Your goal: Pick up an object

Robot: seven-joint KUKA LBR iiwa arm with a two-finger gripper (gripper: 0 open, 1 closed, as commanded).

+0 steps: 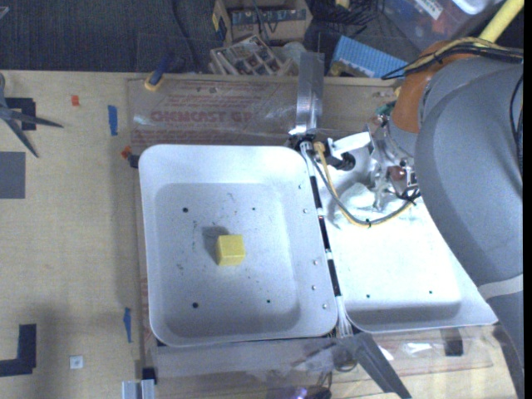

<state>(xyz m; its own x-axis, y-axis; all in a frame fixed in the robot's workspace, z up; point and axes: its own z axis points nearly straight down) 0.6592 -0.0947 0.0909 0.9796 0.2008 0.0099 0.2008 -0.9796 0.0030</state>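
A small yellow block (231, 249) sits in the left bin (166, 173). It looks like a little cube, a bit like a piece of cheese. Its top is a bright, plain yellow, and the side facing the bottom of the picture is a darker yellow. A soft grey shadow lies on the bin floor at about 10 o'clock from the block. The block is near the middle of the bin floor, a little toward 6 o'clock. It touches no wall, and it lies alone on the white floor, which has a few small dark dots on it.

The right bin (416, 293) is just beside the left bin, and their edges meet along a line down the middle. The big grey arm (474, 165) comes in from 3 o'clock and covers part of the right bin. It has an orange band (407, 98) near its top end. The gripper (384, 191) hangs over the far part of the right bin, at about 2 o'clock from the yellow block and well apart from it. A yellow cable (349, 210) loops below it. The end of the gripper is small and mixed up with wires, so I cannot tell how it is set, and I see nothing held in it.
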